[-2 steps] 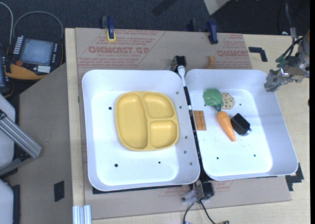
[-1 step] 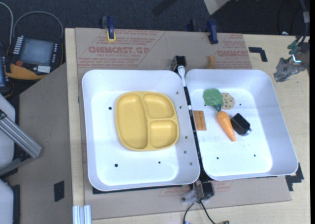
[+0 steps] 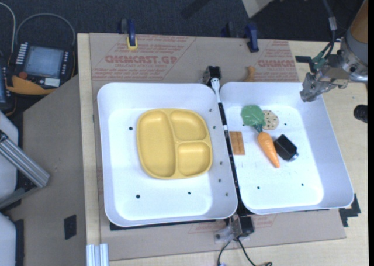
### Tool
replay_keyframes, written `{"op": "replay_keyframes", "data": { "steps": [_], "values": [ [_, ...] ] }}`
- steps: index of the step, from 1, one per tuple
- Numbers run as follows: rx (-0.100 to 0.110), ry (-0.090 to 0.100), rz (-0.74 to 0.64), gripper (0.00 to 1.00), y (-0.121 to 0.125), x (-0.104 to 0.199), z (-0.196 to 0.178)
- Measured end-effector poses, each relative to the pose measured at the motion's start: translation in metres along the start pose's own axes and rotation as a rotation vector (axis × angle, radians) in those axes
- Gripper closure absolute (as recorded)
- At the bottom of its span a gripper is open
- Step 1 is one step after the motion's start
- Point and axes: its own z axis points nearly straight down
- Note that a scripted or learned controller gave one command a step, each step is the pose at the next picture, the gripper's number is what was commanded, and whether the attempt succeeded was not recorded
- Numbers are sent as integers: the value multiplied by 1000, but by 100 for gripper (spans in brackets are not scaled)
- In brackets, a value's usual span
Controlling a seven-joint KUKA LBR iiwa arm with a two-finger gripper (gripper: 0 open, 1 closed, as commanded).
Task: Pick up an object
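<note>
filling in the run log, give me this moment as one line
arm: gripper over right bin top right rim | holding: nothing seen | right bin: carrot, green toy, cookie, black block | left bin: yellow plate

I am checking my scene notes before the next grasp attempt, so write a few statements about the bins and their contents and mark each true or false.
1. The yellow divided plate lies in the left bin. True.
2. The carrot lies on the yellow plate. False: it lies in the right bin.
3. The black object sits just right of the carrot. True.
4. The gripper holds the carrot. False: it is near the right bin's upper right corner, apart from the carrot.
5. The green object is in the left bin. False: right bin.
</note>
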Motion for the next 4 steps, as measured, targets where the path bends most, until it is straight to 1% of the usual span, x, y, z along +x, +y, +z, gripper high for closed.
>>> {"op": "replay_keyframes", "data": {
  "steps": [1,2,3,4],
  "values": [
    [2,0,1,100,-10,51,15],
    [1,-1,2,100,-11,94,24],
    [1,0,-1,100,-14,157,25],
    [3,-1,1,100,-15,201,41]
  ]
}}
